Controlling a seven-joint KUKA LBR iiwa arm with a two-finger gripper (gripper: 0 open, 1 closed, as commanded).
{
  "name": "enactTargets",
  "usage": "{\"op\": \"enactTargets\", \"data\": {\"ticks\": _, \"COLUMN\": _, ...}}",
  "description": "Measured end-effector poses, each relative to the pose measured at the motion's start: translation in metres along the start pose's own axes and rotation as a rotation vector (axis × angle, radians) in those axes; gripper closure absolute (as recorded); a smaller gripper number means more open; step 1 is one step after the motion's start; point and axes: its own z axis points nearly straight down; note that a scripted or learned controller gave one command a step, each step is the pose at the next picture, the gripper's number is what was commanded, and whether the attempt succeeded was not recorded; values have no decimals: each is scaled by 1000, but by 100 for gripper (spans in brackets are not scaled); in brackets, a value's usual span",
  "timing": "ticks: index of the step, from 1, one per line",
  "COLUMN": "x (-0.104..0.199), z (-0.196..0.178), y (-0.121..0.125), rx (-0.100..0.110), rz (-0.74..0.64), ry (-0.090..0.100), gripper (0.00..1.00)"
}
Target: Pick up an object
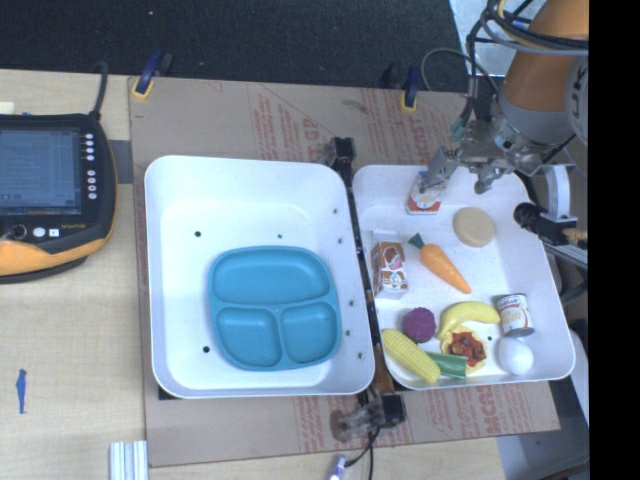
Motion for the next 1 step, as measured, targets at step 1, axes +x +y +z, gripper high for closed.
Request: {"op": "enactTargets", "data": {"ticks": 1, "x": -47, "z": 46, "y": -31, "rx": 1, "rz": 0, "ry": -2, "gripper": 0}}
